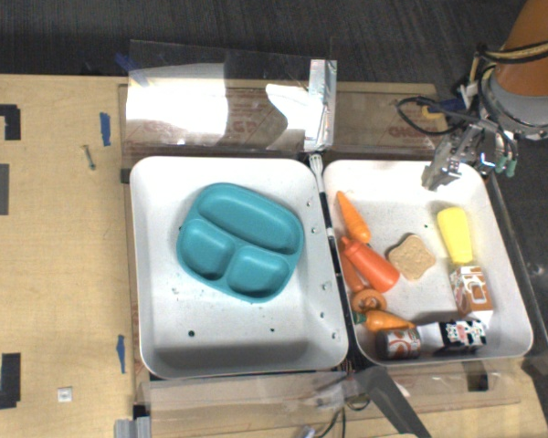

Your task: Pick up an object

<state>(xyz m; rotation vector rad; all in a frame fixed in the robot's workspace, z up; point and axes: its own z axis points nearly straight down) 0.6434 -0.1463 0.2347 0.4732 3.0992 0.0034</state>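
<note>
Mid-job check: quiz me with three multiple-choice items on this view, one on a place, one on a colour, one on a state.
1. Where does the teal divided tray lie?
A. left bin
B. right bin
C. on the wooden bench

2. What colour is the block beside the round cracker?
A. blue
B. yellow
C. green

3. How does the hand stand relative to the objects?
A. clamped on a carrot
B. resting inside the teal tray
C. over the right bin's far corner, apart from every object

Answers: 1 A, the tray sits in the left bin. 2 B, the block is plainly yellow. 3 C, the hand hangs over the right bin, nothing between its tips.
</note>
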